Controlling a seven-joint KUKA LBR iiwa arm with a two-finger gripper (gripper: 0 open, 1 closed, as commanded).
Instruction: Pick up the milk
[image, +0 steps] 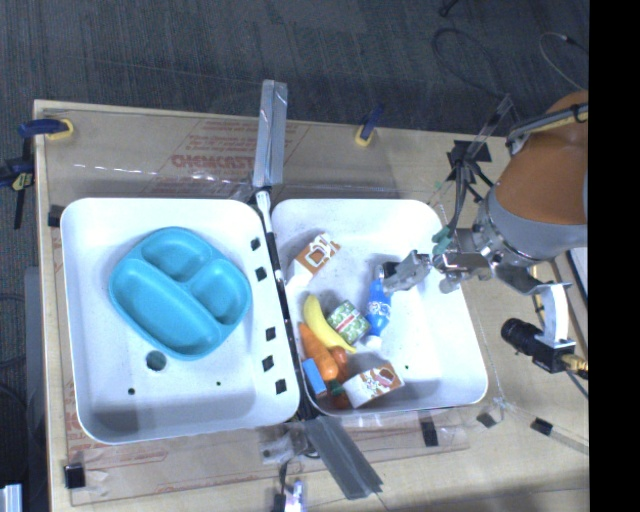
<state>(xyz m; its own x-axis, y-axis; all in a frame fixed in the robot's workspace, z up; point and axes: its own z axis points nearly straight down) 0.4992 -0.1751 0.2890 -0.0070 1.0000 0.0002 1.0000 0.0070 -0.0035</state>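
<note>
White-brown milk carton lies untouched; gripper hovers right of it, jaws' state unclear. Approach step: shift left, descend.

One camera looks down, slanted, on both bins.

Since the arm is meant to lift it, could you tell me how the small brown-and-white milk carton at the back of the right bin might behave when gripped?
The small brown-and-white milk carton looks boxy with flat faces, so it probably won't roll. It lies tilted near the right white bin wall, so it may slide or pivot if nudged. It is likely light toy plastic, possibly slippery.
</note>
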